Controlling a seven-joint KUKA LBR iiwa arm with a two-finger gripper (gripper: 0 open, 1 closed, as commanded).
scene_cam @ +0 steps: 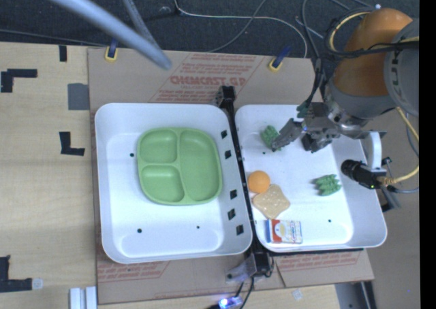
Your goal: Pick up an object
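The right bin (pixel 361 229) holds several small objects. A dark green toy piece (pixel 270 135) lies at its far left, and my gripper (pixel 291 133) sits low right beside it, touching or nearly touching it. A second green piece (pixel 328 184) lies to the right of the middle. An orange ball (pixel 258 181) rests against a tan cracker-shaped piece (pixel 271 201). A small white, red and blue carton (pixel 283 231) lies flat near the front wall.
The left bin (pixel 116 185) holds a light green divided plate (pixel 180 165). A black divider (pixel 235 165) runs between the bins. The arm's orange band (pixel 371 49) and cables hang over the right bin's far right corner.
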